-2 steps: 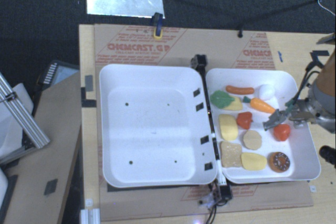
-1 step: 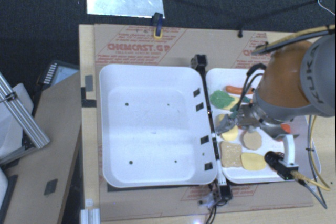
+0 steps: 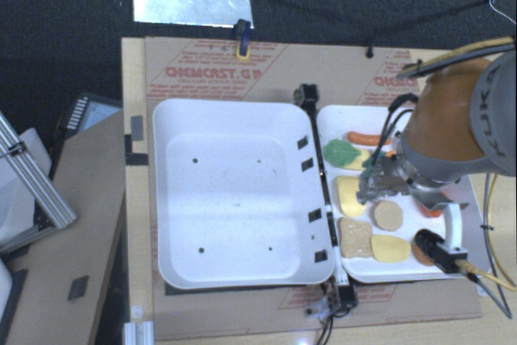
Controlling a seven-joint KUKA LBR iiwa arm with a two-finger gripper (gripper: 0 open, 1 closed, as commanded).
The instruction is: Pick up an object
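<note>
From above, the arm [image 3: 456,121] reaches in from three o'clock over the right bin [image 3: 331,119]. Its gripper [image 3: 373,183] hangs low among the food pieces: green leafy piece [image 3: 340,149] at eleven o'clock, pale yellow slab [image 3: 348,196] at eight, round tan disc [image 3: 388,215] at five. Whether the fingers are spread or closed cannot be told. The left bin [image 3: 234,190] lies beside it on the tabletop [image 3: 210,65].

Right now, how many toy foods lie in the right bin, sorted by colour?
Yellow: 2, a block and a wedge
Tan: 2, a round piece and a square cracker
Green: 1
Orange: 1, a carrot
Total in plain sight: 6
</note>
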